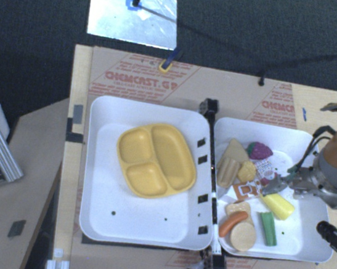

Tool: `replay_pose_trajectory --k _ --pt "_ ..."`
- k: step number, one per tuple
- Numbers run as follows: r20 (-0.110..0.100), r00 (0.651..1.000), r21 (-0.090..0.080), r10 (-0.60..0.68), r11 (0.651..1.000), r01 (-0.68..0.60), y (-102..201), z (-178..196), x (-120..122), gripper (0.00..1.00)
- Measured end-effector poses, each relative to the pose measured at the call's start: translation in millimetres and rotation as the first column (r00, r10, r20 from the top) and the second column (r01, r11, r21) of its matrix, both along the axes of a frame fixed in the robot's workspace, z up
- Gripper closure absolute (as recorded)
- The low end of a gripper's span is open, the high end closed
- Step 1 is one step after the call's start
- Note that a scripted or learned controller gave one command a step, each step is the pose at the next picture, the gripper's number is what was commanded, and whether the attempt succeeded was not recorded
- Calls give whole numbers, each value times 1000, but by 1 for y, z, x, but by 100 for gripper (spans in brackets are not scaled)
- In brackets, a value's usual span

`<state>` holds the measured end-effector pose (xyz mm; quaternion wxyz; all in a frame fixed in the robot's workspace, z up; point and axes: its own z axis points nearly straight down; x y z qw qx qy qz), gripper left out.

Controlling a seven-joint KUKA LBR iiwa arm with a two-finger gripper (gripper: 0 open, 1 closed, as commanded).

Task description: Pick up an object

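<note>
Arm poised low over the toy-food bin, tip beside the yellow piece.

In the left bin (pixel 98 170) lies a yellow divided tray (pixel 156 159), alone. The right bin (pixel 312 241) holds the clutter: a tan wedge (pixel 232 161) at its ten o'clock, a purple piece (pixel 258 151) at twelve, an orange sausage (pixel 232 223) and a round tan disc (pixel 243 236) toward seven, a green stick (pixel 268 229) at six. The yellow piece (pixel 278 206) sits near the bin's centre, its long axis running from ten to four o'clock. The gripper (pixel 275 187) comes in from three o'clock, and the yellow piece lies just at its five o'clock, the nearest candidate, I judge. Whether the jaws stand apart or closed I cannot tell; nothing is seen between them.
</note>
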<state>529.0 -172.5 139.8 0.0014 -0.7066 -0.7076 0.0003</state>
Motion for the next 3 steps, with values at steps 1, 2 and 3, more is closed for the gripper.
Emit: replay_pose_trajectory --k 1,2,3 --pt "15 1000 -3 2 1000 -2 -1 -31 5 0" --pt "18 1000 -2 1 1000 -1 0 -22 6 100" --pt "9 1000 -4 2 1000 -2 -7 32 16 100"
